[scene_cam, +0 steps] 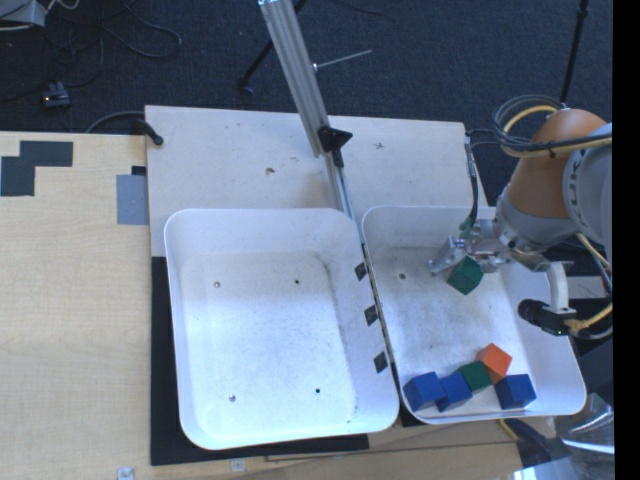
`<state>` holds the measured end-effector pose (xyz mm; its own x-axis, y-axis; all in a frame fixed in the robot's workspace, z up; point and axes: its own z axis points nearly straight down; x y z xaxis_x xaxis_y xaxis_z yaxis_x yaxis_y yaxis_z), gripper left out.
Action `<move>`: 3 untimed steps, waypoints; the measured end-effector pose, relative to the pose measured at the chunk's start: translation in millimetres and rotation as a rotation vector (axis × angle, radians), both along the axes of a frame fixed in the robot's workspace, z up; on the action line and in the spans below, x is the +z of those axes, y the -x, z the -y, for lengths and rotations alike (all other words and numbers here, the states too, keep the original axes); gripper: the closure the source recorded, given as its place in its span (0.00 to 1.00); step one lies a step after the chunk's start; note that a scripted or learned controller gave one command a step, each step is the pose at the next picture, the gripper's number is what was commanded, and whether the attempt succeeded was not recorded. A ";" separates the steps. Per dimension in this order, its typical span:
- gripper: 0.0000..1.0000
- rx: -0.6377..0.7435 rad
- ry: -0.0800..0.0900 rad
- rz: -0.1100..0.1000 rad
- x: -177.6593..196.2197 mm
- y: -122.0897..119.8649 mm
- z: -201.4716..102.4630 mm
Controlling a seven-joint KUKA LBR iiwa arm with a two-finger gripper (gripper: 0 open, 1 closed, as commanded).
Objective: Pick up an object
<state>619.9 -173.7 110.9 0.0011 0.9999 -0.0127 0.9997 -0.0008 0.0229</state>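
My gripper [466, 260] reaches in from the right over the upper part of the right bin [415, 218]. It is shut on a dark green block [465, 277], which hangs tilted between the fingers, above the bin floor. Near the front of the same bin lie loose blocks: an orange one [494, 359], a green one [477, 375], and three blue ones [424, 388] [454, 391] [515, 391].
The left bin [190, 268] sits beside the right one, with a divider bearing black clips [371, 313] between them. A slanted metal rail [300, 78] rises behind the bins. The arm's body and cables [550, 178] occupy the right side.
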 end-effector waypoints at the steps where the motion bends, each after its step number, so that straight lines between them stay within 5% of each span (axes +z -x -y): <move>1: 0.00 0.000 0.002 0.007 -1.7 -0.9 -11.0; 2: 0.00 0.000 -0.009 -0.016 95.8 -7.5 21.7; 3: 0.00 0.006 -0.015 -0.032 -0.8 -12.9 12.2</move>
<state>632.8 -186.0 110.1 -0.0049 1.0000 0.0023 0.9999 0.0049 -0.0092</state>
